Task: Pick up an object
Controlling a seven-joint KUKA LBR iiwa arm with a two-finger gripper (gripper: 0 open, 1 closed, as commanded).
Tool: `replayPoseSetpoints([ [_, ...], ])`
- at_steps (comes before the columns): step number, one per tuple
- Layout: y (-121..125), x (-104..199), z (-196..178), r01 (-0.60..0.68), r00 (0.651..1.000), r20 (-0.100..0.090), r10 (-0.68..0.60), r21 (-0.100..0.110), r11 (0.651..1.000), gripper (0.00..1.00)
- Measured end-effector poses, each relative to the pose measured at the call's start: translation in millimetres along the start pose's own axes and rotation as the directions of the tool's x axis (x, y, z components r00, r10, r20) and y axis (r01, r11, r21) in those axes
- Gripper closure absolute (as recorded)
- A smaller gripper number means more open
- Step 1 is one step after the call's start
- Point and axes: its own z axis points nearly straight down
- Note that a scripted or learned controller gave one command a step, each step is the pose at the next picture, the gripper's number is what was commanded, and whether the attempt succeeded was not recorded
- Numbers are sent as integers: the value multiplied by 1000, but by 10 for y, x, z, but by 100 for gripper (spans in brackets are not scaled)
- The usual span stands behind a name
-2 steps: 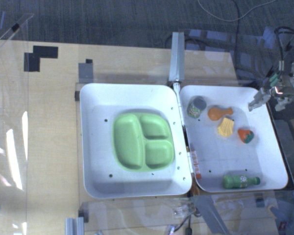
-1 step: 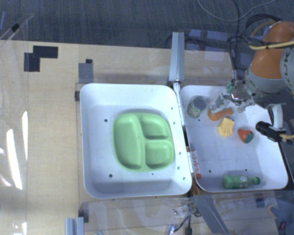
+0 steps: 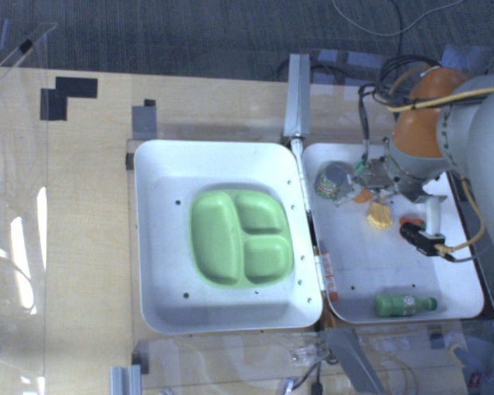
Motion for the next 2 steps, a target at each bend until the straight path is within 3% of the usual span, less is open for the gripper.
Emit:
replayPoseSetpoints([
  [1, 414, -184, 22, -19, 1000, 1, 19, 13, 1000, 0],
  [2, 445, -154, -71, -10, 1000, 0, 10, 10, 1000, 100],
])
